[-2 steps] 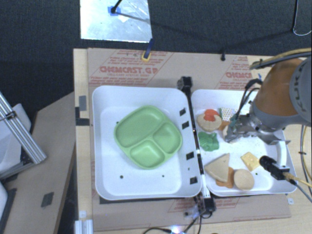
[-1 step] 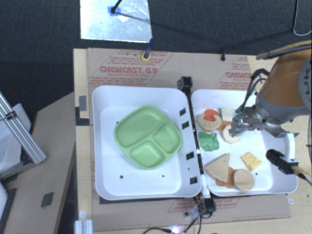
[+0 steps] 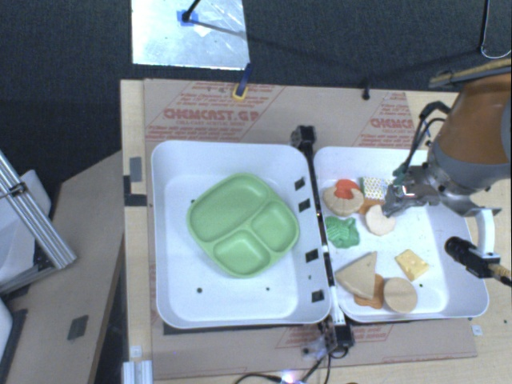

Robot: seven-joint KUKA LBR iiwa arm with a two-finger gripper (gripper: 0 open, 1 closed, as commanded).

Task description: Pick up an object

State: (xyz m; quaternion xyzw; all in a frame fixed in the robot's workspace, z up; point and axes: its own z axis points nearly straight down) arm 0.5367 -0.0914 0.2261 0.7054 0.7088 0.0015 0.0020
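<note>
The left bin (image 3: pixel 172 290) is occupied by a green divided plate (image 3: pixel 242 224). Toy foods are held in the right bin (image 3: pixel 464 298): a sandwich wedge (image 3: pixel 358 275), a lettuce piece (image 3: pixel 342 232), a cheese block (image 3: pixel 412 264). The gripper (image 3: pixel 394 206) is positioned above a pale round slice (image 3: pixel 380 222); its opening cannot be determined.

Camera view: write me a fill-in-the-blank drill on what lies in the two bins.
1. The green tray lies in the ___ bin.
2. The tray has ___ compartments.
3. The yellow cheese wedge lies in the ___ bin.
4. The claw hangs over the ___ bin.

Missing words: left; three; right; right
</note>
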